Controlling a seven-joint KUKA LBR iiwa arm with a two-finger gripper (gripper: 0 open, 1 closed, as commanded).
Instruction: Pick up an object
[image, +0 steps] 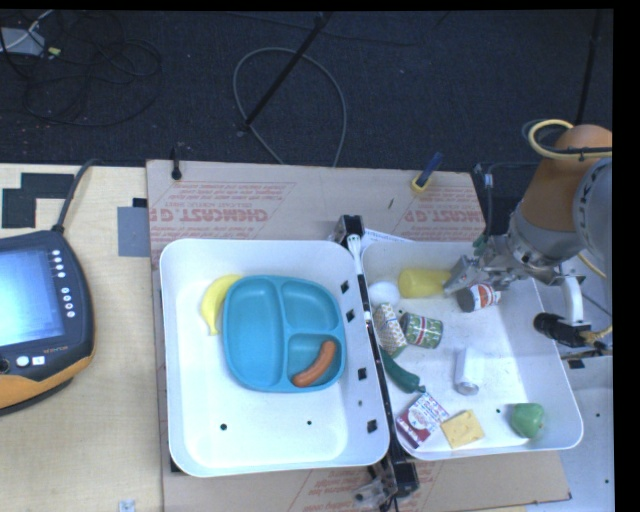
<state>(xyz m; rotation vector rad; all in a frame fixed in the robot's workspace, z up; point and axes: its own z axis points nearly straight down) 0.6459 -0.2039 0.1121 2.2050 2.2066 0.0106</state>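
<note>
Small red-and-white can (484, 297) — it lies in the right bin (556, 395), toward the far side, tilted, directly under the gripper (478, 277). The gripper sits right over the can and seems to touch it; whether it is spread or closed on it cannot be told from this angle.

At the far left of the bench a handheld screen unit (35, 315) rests with its display lit. Next comes the left bin (200, 440), which holds a yellow banana-like piece (213, 300) tucked against the left edge of a blue divided plate (265, 330). A brown sausage (316, 364) lies in the plate's near right compartment.

Just past the divider, the right bin has a white ball (383, 293), a green-labelled can (420, 330) on its side and a dark green item (402, 375) near its left wall. A yellow object (423, 282) lies beside the ball, just left of the gripper. Toward the near edge sit a red-and-white packet (425, 415) and a yellow block (461, 429), touching. A white cylinder (466, 370) lies mid-bin, and a green fruit (526, 419) sits in the near right corner. The arm (560, 195) — orange-banded — reaches in from the right.
</note>
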